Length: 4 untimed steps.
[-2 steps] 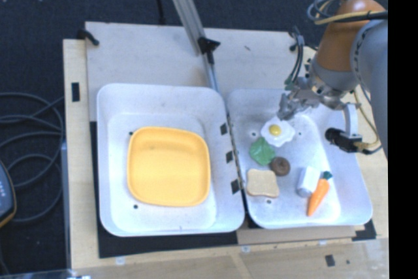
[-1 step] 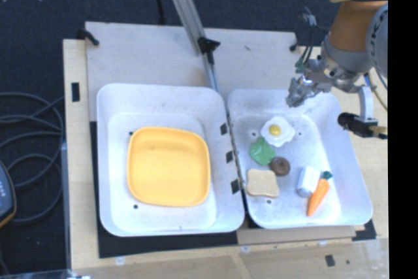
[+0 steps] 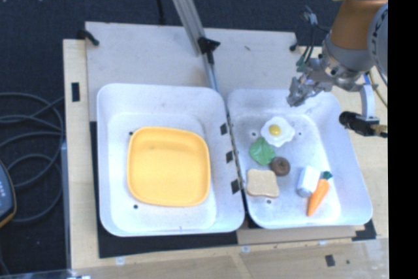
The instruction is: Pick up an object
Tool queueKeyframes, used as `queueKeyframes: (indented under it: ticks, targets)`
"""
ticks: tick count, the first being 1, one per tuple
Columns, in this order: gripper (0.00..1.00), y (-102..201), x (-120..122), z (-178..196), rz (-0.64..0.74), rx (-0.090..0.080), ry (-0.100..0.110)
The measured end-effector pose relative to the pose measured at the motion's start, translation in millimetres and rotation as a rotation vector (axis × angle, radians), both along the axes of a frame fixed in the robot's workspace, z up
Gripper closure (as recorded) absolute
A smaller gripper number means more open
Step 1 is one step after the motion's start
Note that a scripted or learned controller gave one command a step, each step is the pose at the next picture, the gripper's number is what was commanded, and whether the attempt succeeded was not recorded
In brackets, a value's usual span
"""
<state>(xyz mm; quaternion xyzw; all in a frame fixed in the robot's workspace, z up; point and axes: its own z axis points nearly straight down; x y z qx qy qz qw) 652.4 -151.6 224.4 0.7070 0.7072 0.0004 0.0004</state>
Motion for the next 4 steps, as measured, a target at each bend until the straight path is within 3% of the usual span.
queueKeyframes:
  ticks: [2, 4]
  targets:
    - [1.00, 103.4, -39.7, -4.1, 0.003, 0.001, 0.000]
    - [1.00, 199.2, -55.2, 16.2, 0.003, 0.001, -0.001]
